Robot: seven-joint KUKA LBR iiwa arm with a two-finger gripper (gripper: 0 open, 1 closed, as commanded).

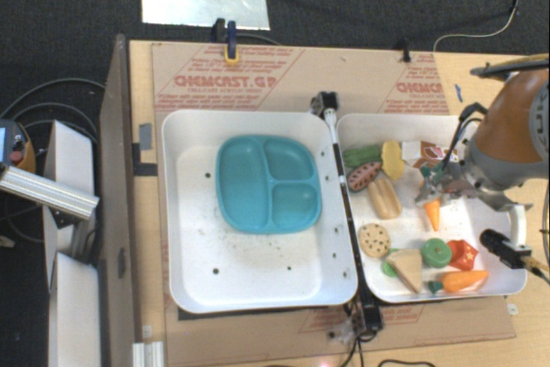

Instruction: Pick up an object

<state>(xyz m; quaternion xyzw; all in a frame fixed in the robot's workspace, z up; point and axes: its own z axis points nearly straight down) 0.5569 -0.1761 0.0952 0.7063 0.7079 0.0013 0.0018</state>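
Note:
The right bin (pixel 490 292) holds several toy foods. My gripper (pixel 432 187) hangs low over the middle of this bin, on the grey arm with the orange band (pixel 516 129) that comes in from the right. A small orange carrot piece (pixel 432 215) lies directly under the gripper's tip, touching or nearly touching it. A tan bread roll (pixel 384 199) sits to the gripper's left, with a yellow piece (pixel 392 159), a green piece (pixel 361 155) and a brown-red piece (pixel 363 176) beyond it.
A cookie (pixel 374 239), a green disc (pixel 436 252), a red piece (pixel 462 253), an orange carrot (pixel 464 279) and a tan wedge (pixel 408 272) crowd the right bin's front. The left bin (pixel 193 271) bears a teal divided plate (pixel 267 184). A ridge (pixel 342 202) separates the bins.

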